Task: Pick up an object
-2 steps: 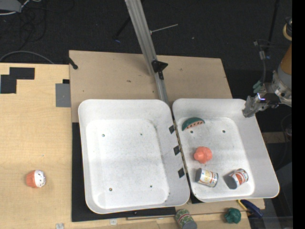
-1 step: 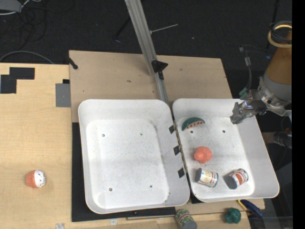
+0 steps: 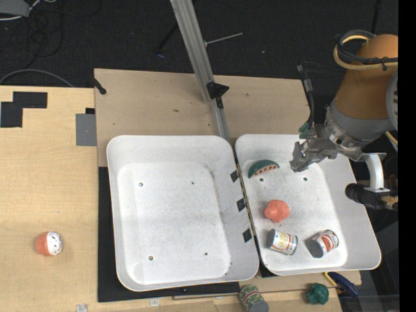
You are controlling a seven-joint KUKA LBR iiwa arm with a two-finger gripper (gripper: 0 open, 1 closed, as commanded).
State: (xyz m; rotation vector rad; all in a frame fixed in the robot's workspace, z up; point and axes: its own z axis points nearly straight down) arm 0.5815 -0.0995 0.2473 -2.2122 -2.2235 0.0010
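1. The pincer (image 3: 300, 162) hangs over the upper part of the right bin (image 3: 344, 203), at the end of the grey arm (image 3: 364, 96) with its orange band, which reaches in from the right. It is dark and small in this view, so I cannot tell whether it is apart or together — and nothing can be made out between its tips.

2. Four candidates lie in the right bin. A watermelon slice toy (image 3: 263, 168) sits near the bin's upper left, just beside the pincer and to its left. A red round object (image 3: 277, 210) lies lower, about mid-bin. Two small cans rest near the bottom edge: the left can (image 3: 283, 242) on its side, and the right can (image 3: 322, 243) close by, apart from it.

3. The left bin (image 3: 130, 174) sits alongside, its floor bare.

4. Off the bins, a small red-and-white ball (image 3: 49, 244) rests on the table (image 3: 39, 174) far left, and a dark can (image 3: 251, 297) and a green object (image 3: 318, 294) lie below the bins' front edge.

5. Progress, as I judge it: early. No object is lifted; all lie on the bin floor. What is left is the whole grasp — descend, close on something, probably the watermelon slice as the nearest, and raise it clear.
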